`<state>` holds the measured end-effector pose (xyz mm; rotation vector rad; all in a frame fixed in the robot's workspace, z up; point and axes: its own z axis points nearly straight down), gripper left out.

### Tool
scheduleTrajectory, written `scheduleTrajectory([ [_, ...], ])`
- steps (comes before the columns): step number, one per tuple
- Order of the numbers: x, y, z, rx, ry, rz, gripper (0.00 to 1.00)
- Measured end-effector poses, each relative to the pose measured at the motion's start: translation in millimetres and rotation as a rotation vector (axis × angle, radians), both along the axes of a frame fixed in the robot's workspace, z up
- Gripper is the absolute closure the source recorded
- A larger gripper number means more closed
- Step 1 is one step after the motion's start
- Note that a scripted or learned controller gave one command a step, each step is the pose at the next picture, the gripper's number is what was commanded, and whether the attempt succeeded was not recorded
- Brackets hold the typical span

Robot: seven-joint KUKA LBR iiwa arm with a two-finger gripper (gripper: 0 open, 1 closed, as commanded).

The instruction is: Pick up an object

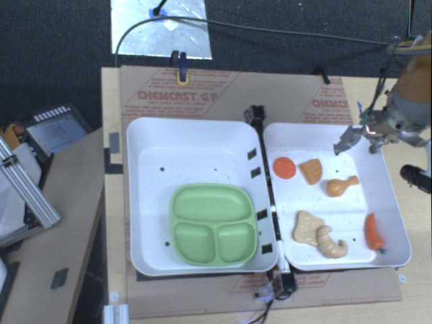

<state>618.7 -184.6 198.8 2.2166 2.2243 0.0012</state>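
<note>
A: Looking at the arm (412, 93) first, most of it is cut off by the right edge; just the orange band and grey wrist come in over the far right corner of the right bin (388, 181).

B: And the gripper (358, 139)?

A: It sits above the bin's far rim, a dark cluster pointing left. It is blurred and small, and I cannot tell how the tips stand. Nothing is visibly caught in it.

B: What lies in that bin?

A: A red round piece (284, 168) by the left wall, an orange wedge (311, 171) just beside it, and a drumstick-shaped piece (341, 185) to the right of those. Nearer the camera are a beige lump (307, 227) touching a curled pale piece (332, 243), and an orange carrot-like piece (374, 231) by the right wall. What the beige ones really are is hard to make out.

B: Which is closest to the gripper?

A: The wedge and the drumstick piece, both nearer the camera and left of it, clearly apart from it. The carrot-like piece and the beige pair lie well apart.

B: The other bin?

A: The left bin (155, 147) holds a green divided tray (212, 223) in its near half.
</note>
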Motion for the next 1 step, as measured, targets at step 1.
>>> scheduleTrajectory([
  [1,-1.5,-0.5,-41.4,0.000,0.002,-0.001,0.00],
])
